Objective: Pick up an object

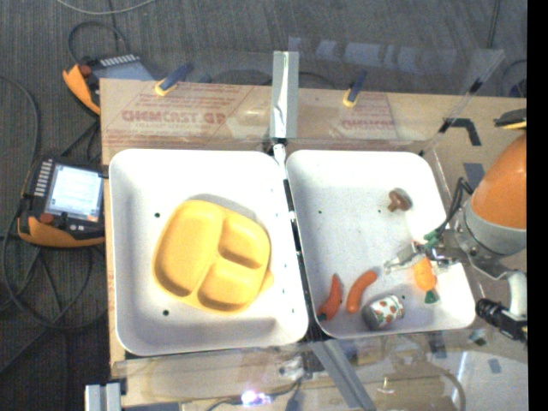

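Observation:
In the right bin lie several small items: a brown mushroom-like piece near the back, a red chili and an orange sausage-shaped piece at the front, and a grey cup with red spots on its side beside them. A small orange carrot with a green top lies by the bin's right wall. My gripper reaches in from the right and sits low, directly over the carrot's upper end. Whether it touches the carrot is unclear.
The left bin holds a yellow divided plate. A metal divider post stands between the bins at the back. The arm's orange band hangs over the right bin's right edge. A handheld pendant lies on the floor at left.

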`<state>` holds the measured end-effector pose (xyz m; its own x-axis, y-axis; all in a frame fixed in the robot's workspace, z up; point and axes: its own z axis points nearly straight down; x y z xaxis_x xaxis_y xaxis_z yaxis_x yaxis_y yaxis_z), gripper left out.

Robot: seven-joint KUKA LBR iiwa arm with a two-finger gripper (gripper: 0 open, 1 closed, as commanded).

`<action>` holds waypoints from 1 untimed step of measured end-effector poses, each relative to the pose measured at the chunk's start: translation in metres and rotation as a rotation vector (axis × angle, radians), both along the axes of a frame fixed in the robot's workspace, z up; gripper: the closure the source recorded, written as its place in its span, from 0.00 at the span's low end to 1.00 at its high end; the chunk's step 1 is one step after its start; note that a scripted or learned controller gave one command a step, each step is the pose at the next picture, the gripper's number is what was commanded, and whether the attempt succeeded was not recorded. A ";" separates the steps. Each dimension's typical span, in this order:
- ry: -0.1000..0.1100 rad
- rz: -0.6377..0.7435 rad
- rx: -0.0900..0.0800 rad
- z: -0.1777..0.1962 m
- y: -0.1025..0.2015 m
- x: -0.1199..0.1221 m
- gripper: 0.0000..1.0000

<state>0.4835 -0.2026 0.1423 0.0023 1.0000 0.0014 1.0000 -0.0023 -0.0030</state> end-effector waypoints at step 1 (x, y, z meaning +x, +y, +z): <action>-0.009 0.088 0.010 -0.052 -0.007 0.029 0.00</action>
<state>0.5121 -0.2100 0.0902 -0.0858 0.9963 0.0110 0.9963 0.0857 0.0069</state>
